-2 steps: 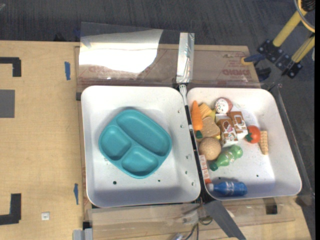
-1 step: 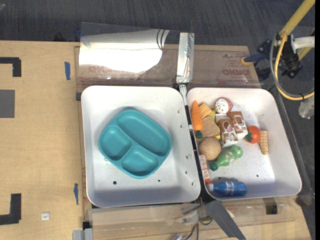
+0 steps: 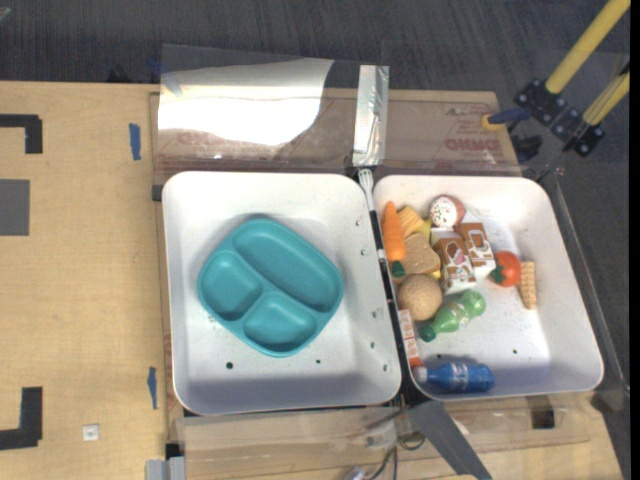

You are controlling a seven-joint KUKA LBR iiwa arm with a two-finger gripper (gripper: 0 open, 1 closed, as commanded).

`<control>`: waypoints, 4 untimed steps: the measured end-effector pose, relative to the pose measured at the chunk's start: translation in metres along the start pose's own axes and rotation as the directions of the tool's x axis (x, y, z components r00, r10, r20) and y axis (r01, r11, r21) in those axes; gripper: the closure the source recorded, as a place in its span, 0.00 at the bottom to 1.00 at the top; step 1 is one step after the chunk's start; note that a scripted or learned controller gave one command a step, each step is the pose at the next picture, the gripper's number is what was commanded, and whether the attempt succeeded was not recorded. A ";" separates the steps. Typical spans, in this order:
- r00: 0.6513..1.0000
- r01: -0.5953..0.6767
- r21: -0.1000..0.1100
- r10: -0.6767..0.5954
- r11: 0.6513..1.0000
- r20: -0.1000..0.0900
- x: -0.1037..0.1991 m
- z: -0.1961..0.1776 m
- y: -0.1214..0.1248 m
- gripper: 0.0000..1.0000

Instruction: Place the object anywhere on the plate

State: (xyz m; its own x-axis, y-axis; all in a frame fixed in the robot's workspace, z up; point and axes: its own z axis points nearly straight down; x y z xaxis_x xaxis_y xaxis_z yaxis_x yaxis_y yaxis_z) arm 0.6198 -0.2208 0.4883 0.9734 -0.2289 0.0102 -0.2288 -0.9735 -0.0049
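A smooth teal plastic plate (image 3: 270,284) with three moulded compartments lies in the left shallow white bin (image 3: 200,368). The right white bin (image 3: 560,338) holds a heap of glossy toy foods (image 3: 445,263) and a blue bottle (image 3: 456,375) lying flat near its front wall.

You can't read the label on the blue bottle (image 3: 456,375); it is too small. The toys in the right bin (image 3: 570,298) sit in a pile, so the carrot (image 3: 394,232) and the green toy (image 3: 456,314) are partly hidden. The yellow stand (image 3: 590,30) is cut off at the top edge.
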 end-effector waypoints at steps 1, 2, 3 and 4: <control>1.000 0.023 0.000 -0.023 1.000 0.007 -0.120 0.002 0.002 1.00; 1.000 0.030 0.004 -0.030 1.000 0.007 -0.109 0.003 0.028 1.00; 1.000 0.006 0.006 -0.007 1.000 0.009 -0.031 0.005 -0.004 1.00; 0.999 0.030 0.001 -0.030 1.000 0.017 -0.114 0.106 -0.016 1.00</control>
State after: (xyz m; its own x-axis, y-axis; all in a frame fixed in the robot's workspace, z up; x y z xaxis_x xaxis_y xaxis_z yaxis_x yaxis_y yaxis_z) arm 0.5132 -0.1789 0.3808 0.9799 -0.1992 -0.0064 -0.1992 -0.9799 -0.0059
